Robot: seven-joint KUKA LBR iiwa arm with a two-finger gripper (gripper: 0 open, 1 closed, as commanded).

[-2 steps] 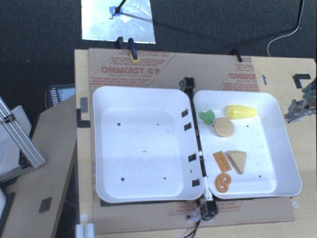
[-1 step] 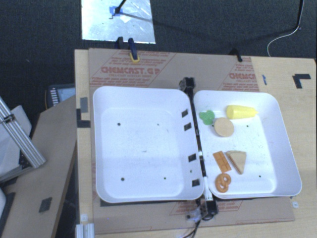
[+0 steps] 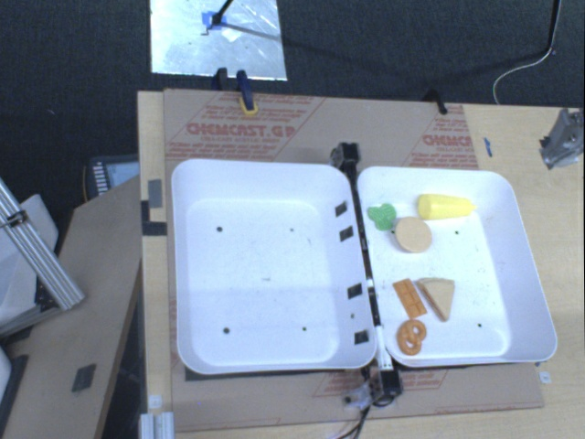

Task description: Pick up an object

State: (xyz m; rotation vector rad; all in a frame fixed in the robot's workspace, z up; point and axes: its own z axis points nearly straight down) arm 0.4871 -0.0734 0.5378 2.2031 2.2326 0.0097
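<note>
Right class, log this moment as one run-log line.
right bin: yellow piece, green piece, round disc, wedge, orange strip, pretzel | nothing lifted

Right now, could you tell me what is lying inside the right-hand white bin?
The right bin holds a yellow corn-like piece, a green item, a tan round disc, an orange strip, a tan wedge and a pretzel. Nothing covers them.

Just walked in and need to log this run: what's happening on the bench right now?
Nothing is being handled at this moment. Six small items lie untouched in the right white bin: a yellow corn-shaped piece, a green lump, a tan round disc, an orange rectangular piece, a tan wedge and an orange pretzel.
</note>
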